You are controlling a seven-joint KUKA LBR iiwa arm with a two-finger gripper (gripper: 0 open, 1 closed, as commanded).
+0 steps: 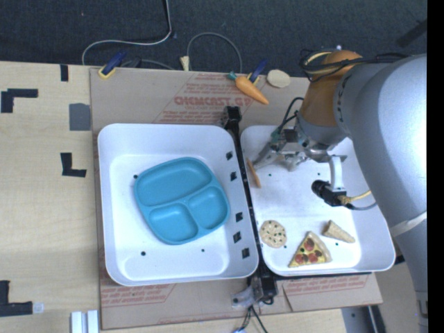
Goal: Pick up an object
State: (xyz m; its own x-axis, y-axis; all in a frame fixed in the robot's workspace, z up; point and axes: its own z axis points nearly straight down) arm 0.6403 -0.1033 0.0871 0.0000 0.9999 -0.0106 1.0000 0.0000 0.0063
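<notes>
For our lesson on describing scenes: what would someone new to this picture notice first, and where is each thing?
The big grey arm fills the right side, its tool down in the right bin. A bright blue divided plate lies in the left bin. Toy pizza and a cookie sit near the right bin's front edge.

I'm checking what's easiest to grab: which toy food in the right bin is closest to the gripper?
The thin orange-brown stick by the bin's left wall, just below-left of the gripper. The cookie, pizza slice and tan wedge lie along the bin's near edge.
</notes>
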